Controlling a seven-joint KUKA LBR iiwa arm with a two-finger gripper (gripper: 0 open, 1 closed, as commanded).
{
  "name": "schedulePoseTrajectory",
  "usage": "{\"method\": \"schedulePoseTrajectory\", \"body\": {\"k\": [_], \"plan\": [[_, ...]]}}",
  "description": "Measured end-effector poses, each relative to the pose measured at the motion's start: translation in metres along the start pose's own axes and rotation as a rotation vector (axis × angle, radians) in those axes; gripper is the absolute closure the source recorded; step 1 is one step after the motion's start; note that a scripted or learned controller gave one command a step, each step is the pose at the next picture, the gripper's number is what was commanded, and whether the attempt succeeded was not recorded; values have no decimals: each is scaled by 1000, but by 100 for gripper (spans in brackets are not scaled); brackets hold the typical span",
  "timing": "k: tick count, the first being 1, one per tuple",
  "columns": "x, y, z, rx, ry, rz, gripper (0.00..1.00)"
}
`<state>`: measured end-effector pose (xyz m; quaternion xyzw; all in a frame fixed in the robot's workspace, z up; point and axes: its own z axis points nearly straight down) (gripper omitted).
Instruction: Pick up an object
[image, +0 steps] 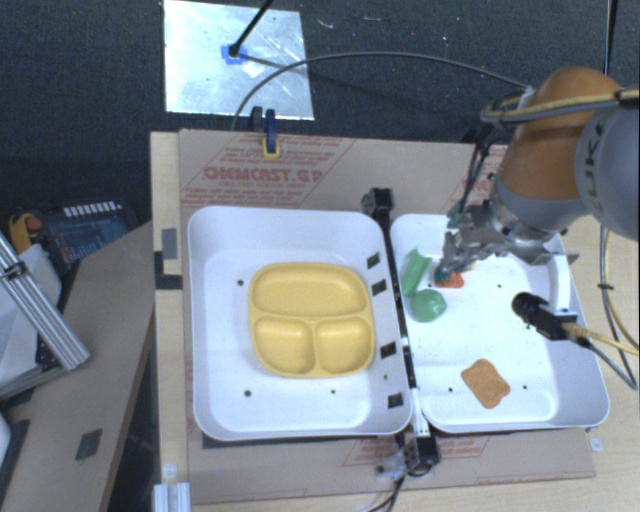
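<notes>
Counting two white bins: the left bin (210, 300) bears one glossy yellow tray (310, 318) with three rounded compartments. The right bin (560, 400) holds three loose items: a green piece (422, 290) at nine o'clock, a small red piece (453, 281) just beside it, and a flat tan, toast-like slab (485, 383) at six o'clock. The end effector (452, 262) hangs over the red piece; whether it is clenched I cannot tell.

Two white bins (200, 330); one yellow tray (308, 318); two green pieces (420, 288); one brown piece (486, 382).
</notes>
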<state>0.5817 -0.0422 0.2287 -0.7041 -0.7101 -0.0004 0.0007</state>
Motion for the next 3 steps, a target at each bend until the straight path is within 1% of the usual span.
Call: {"method": "schedulePoseTrajectory", "body": {"k": [1, 2, 3], "plan": [[51, -15, -6, -1, 1, -1, 100], [97, -12, -4, -2, 0, 0, 100], [147, -23, 12, 0, 0, 0, 100]]}}
